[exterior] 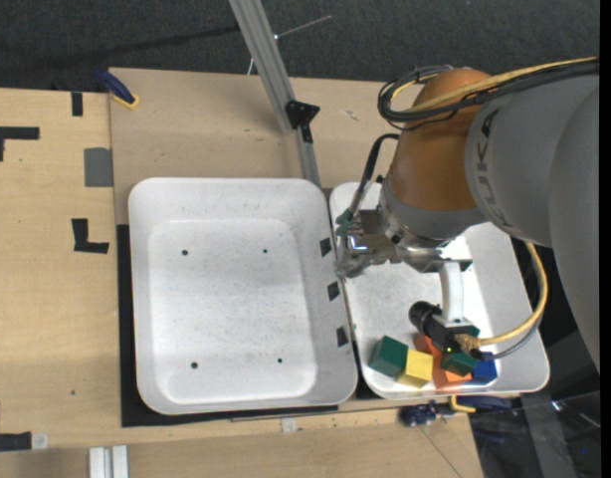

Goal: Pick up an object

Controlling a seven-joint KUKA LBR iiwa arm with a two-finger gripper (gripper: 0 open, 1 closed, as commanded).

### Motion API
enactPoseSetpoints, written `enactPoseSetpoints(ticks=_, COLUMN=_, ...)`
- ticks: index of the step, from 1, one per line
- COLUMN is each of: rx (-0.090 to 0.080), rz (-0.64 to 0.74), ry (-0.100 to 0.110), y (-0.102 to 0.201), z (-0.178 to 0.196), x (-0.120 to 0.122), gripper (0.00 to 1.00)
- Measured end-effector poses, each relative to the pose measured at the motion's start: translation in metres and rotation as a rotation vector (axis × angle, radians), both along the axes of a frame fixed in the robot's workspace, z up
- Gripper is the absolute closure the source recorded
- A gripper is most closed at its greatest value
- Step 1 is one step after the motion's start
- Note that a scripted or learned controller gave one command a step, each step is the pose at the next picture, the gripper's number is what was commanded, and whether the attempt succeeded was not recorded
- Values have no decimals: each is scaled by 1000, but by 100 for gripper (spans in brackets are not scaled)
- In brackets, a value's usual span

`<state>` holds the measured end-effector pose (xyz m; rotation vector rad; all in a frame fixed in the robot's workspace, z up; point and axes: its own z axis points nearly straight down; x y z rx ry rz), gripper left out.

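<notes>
White bins (226, 297) on wooden bench (47, 297)

The grey KUKA arm (544, 157) enters from three o'clock, its broad link filling the upper right. The orange band above the wrist (440, 132) sits toward one o'clock of centre, looped by black and yellow cables. Below it the grey wrist narrows toward the two-finger gripper (353, 245), which points toward nine o'clock, just right of centre.

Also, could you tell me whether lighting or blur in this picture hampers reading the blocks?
Camera view: even, soft light; the left bin is bright yet speckled, not glaring; the blocks look slightly soft, colours clear; the arm shades them little.
</notes>
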<state>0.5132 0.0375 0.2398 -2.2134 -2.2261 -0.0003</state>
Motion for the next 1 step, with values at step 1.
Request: enactPoseSetpoints(ticks=1, rx=0, rz=1, ry=0, y=58, z=5, x=5, gripper=100)
